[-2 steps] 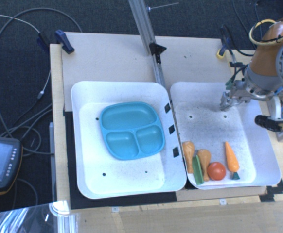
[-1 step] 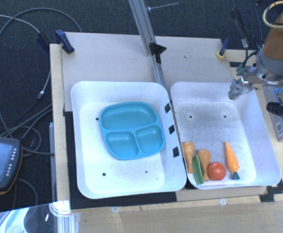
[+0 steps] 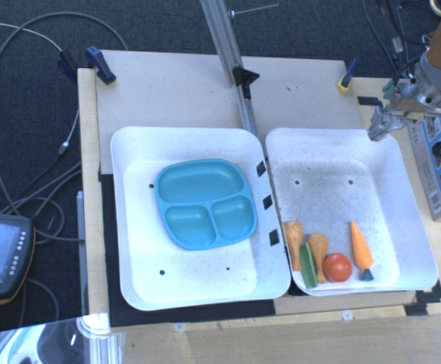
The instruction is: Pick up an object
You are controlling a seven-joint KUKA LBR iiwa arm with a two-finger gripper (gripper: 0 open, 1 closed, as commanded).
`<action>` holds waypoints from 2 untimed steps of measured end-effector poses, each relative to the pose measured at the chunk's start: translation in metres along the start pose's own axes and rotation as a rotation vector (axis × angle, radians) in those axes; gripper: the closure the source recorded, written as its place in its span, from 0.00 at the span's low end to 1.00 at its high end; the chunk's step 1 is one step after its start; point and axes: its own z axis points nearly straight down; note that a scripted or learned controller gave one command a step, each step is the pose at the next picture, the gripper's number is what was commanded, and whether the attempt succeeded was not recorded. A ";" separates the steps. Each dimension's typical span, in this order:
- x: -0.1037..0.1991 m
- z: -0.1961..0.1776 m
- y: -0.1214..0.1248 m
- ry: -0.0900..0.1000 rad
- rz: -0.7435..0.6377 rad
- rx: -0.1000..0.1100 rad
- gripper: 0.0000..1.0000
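One arm, one gripper [image 3: 378, 126], and it hangs at the far right corner of the right bin [image 3: 406, 165], just over the rim up by the back edge. I can't tell from this angle what state the gripper is in; it's a small grey lump under the wrist, and nothing shows beneath it or in it.

Now, where's the pickings? All bunched along the near edge of that same right bin, well apart from the gripper. So the move has to run down the bin toward the front, and a touch leftward. Nearest in line is the carrot [image 3: 361, 246], lying with its long axis running front to back, tip pointing away from us, slightly tilted. Just beside it sits the red tomato [image 3: 338, 267], then a pale squash-like piece [image 3: 319, 251], a green pod [image 3: 308, 262] lying lengthwise, and an orange-tan piece [image 3: 293, 236] at the left of the group. These last few touch or crowd each other.

Left bin [image 3: 129, 203] holds a blue divided plate [image 3: 205, 203], farther off across the worktop [image 3: 167, 89].
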 end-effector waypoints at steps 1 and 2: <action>0.042 -0.002 -0.027 0.005 -0.002 0.011 1.00; 0.093 -0.014 -0.051 0.006 -0.004 0.011 1.00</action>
